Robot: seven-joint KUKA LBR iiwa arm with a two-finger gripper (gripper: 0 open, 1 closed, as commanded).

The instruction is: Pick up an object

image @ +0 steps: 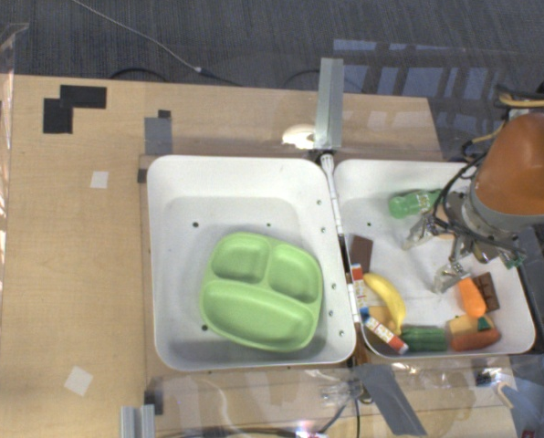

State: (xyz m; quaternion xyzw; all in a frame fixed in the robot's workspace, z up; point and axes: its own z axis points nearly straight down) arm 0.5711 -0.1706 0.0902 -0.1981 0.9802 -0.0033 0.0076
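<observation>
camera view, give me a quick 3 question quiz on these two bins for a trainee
1. True or false: the green divided plate lies in the left bin.
2. Which item lies nearest the divider between the bins? A. banana B. green bottle C. orange block
3. Fill in: the gripper hangs above the ____ bin.

Key: 1 true. 2 A. 3 right; the right bin also holds the banana, the bottle and the orange block.

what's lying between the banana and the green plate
In the camera view, the rims of the two white bins run between the banana and the green plate, plus a dark brown bar beside the rim.
</observation>
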